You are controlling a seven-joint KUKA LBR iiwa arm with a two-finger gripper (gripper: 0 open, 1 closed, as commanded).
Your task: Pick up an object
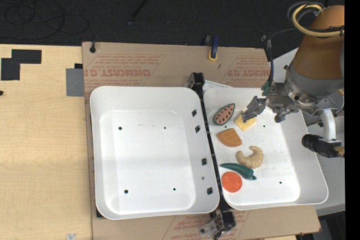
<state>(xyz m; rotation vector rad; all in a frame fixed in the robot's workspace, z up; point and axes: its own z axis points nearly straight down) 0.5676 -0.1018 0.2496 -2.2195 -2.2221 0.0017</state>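
Observation:
The right bin (306, 180) holds several toy foods. A brown oval piece (224, 114) lies at its upper left, with a yellow wedge (246, 121) beside it. Below them come an orange slice (229, 137), a tan croissant (251, 156), a green pepper (239, 170) and a red round piece (232, 182). My gripper (268, 111) hangs over the bin's upper middle. It is open, with nothing between its fingers. Its left finger (256, 105) stands just above and right of the yellow wedge; whether they touch is unclear.
The left bin (107, 121) lies beside the right one, with a black divider strip (203, 137) between them. A blue clamp (213, 48) sits at the cardboard's far edge. The arm's orange and grey body (320, 59) rises over the right bin's far right corner.

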